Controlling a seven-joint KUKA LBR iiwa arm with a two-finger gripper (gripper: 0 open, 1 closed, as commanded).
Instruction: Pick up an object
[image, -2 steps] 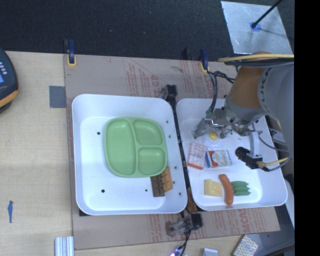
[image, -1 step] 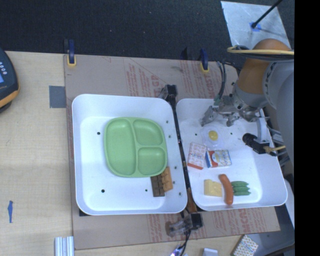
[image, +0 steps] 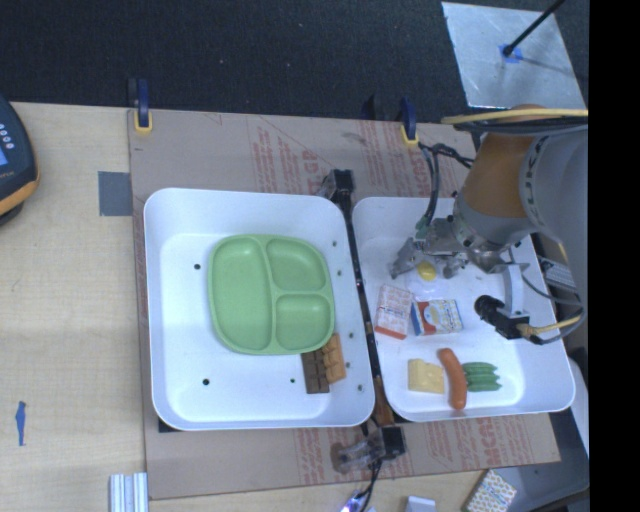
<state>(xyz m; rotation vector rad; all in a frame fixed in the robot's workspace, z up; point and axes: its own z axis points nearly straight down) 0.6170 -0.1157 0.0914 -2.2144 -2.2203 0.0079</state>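
Over the right bin (image: 560, 395) my gripper (image: 428, 262) hangs low near its back edge; whether it clasps anything I cannot tell, though something small and yellow (image: 428, 270) seems to sit under it. Nearby lie two packets (image: 393, 311), a cheese wedge (image: 425, 376), a sausage (image: 453, 378) and green beans (image: 481, 375).

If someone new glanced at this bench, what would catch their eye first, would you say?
Probably the green divided plate in the middle of the left bin. Next, the grey arm reaching over the right bin, its end effector above the back, with small food items lying nearer the front.
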